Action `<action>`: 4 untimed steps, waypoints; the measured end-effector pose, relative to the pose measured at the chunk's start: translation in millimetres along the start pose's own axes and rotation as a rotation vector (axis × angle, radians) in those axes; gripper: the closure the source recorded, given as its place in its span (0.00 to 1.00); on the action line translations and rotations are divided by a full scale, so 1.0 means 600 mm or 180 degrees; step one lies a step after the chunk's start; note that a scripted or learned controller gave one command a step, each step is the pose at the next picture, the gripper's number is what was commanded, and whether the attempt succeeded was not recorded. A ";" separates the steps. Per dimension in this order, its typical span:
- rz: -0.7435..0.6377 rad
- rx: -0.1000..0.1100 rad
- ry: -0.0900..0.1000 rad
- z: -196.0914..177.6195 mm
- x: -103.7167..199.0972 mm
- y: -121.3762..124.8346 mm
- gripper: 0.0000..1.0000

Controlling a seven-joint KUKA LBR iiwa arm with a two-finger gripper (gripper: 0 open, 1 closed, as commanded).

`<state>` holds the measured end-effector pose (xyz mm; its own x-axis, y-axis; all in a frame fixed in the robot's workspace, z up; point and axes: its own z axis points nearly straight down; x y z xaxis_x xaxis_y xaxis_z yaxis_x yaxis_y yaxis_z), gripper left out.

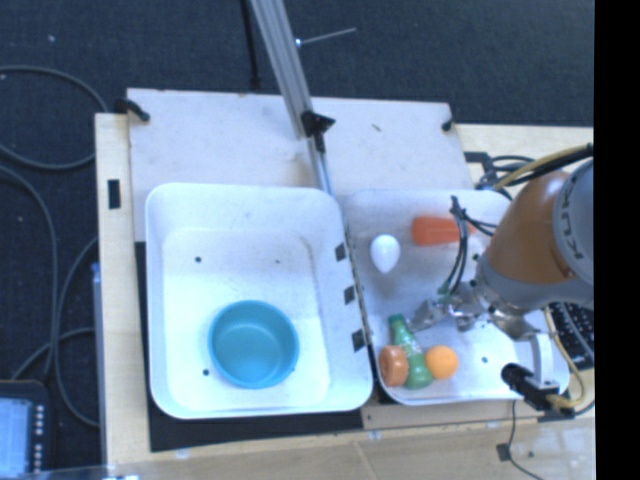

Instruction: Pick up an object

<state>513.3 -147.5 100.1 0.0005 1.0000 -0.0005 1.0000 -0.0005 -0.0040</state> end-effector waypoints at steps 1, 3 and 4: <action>0.0029 -0.0033 0.0001 -0.026 -0.001 0.004 1.00; -0.0020 -0.0035 0.0000 -0.209 -0.008 0.030 1.00; -0.0028 -0.0025 -0.0002 -0.211 -0.009 0.032 1.00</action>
<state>532.9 -153.0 226.9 -0.0084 1.0000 -0.0012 1.0000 0.0085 0.0039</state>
